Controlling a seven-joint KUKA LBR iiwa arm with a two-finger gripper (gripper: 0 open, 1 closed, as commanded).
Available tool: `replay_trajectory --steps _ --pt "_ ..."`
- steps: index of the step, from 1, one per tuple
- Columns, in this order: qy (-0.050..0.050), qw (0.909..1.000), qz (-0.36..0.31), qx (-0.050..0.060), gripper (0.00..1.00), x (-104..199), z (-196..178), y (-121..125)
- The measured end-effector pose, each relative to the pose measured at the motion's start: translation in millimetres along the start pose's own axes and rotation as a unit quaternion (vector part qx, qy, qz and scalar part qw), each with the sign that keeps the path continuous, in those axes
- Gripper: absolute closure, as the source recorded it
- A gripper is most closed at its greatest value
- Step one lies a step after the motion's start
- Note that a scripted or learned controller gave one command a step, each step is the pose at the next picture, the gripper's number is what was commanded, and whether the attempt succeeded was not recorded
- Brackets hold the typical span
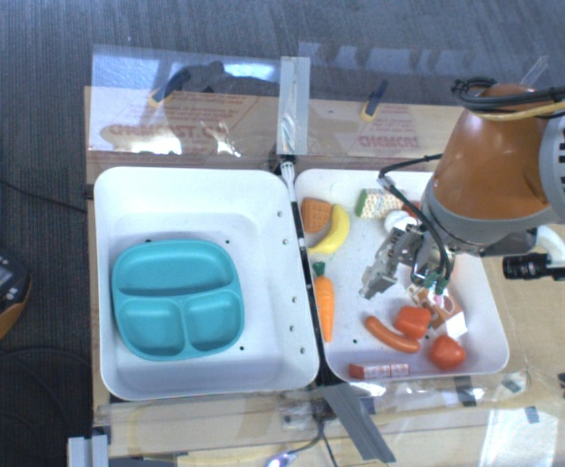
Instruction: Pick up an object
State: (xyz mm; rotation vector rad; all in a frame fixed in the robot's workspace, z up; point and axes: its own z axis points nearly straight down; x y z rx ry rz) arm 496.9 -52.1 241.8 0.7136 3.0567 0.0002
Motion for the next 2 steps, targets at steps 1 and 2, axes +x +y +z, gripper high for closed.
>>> replay_trajectory --steps 1,2 --pt "0.001 1.0 -0.01 0.001 1.0 -51 86 -82" --pt "-0.004 0.9977 0.068 -0.001 1.0 -82 150 -10"
